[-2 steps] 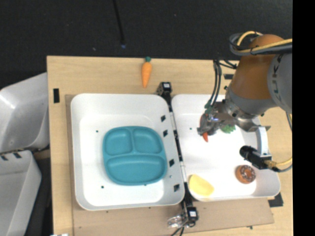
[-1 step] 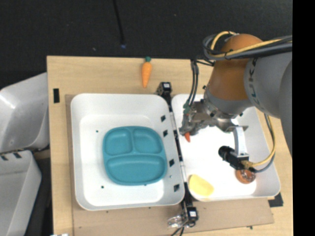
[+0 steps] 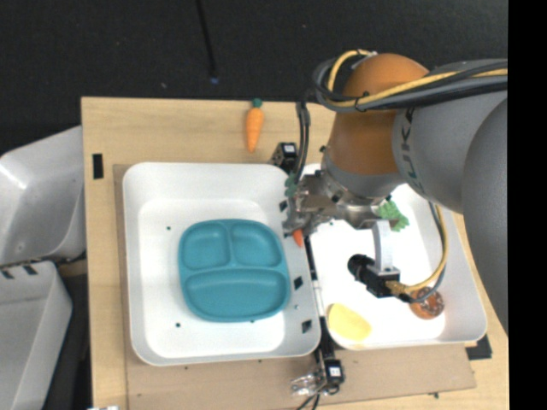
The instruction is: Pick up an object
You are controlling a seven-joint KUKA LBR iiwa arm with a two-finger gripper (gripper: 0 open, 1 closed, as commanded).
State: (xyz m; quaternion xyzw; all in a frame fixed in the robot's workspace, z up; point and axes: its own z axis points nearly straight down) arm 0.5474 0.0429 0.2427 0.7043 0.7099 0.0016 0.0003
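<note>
My gripper (image 3: pixel 297 218) hangs under the orange wrist, low over the wall between the two bins, at the right bin's left edge. Just beneath it shows a small orange-red piece (image 3: pixel 298 238); whether it is held cannot be told. In the right bin (image 3: pixel 466 310) lie a pale yellow piece (image 3: pixel 349 322) at the front left, a green toy (image 3: pixel 394 215) partly hidden behind the wrist, and a brown round thing (image 3: pixel 426 305) at the front right. A teal divided plate (image 3: pixel 232 269) lies in the middle of the left bin (image 3: pixel 145 229).
An orange carrot (image 3: pixel 254 125) lies on the wooden bench behind the left bin, outside both bins. The arm covers much of the right bin's back half. A white machine housing (image 3: pixel 34 203) stands to the bench's left.
</note>
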